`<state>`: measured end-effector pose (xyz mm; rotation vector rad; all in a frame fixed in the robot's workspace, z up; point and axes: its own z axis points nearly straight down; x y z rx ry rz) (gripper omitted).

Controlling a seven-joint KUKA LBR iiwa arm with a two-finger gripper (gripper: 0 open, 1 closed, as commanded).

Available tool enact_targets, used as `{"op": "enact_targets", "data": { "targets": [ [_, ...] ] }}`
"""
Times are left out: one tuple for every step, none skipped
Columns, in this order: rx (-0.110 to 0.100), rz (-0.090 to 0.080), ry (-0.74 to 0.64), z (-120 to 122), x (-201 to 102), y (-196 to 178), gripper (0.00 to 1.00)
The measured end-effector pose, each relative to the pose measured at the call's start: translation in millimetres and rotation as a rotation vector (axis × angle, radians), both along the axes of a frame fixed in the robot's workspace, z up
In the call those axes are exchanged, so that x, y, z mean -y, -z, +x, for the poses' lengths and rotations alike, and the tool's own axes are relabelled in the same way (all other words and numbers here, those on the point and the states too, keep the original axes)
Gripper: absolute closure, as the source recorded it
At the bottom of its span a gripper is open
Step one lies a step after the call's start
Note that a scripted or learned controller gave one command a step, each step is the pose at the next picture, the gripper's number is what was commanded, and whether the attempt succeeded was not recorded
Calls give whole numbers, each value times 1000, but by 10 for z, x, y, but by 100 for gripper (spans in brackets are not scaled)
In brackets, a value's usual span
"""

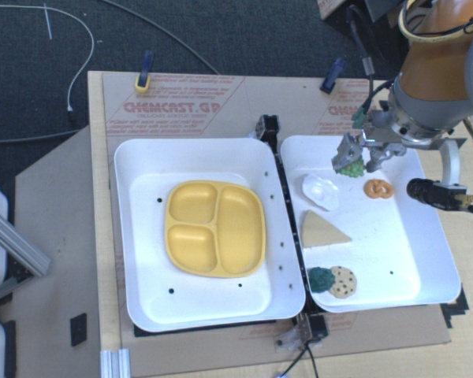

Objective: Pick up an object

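Left bin [134,235]: holds a yellow divided plate [216,228] lying flat at its middle, three compartments, nothing in them.

Right bin [426,250]: holds the loose things. A white crumpled piece [322,190] lies near the divider at about 10 o'clock of the bin. A pale wedge [322,231] lies just below it. At 7 o'clock sit a dark green lump [319,279] and a speckled cookie [343,282], touching or nearly so. A pretzel [378,188] lies at 1 o'clock.

Green thing [351,166]: at 12 o'clock of the right bin, right under the fingers; likely the thing being picked.

Gripper [361,154]: low over the bin's far end, fingers down at the green thing. Whether they are spread, closed, or clamped on it I cannot tell; the metal hides the contact.

Step in hand: the grasp itself, by my judgement, with no lift yet evident.

Next move calls for: a firm close on the green thing, then a straight rise, keeping off the pretzel at 4 o'clock of the gripper.
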<state>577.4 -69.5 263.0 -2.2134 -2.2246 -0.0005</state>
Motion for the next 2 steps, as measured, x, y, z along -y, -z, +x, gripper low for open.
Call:
{"op": "enact_targets", "data": {
  "targets": [
    [-2,1,-1,-113,-577,152,100],
    [-2,-1,1,-193,-1091,273,100]
  ]
}}
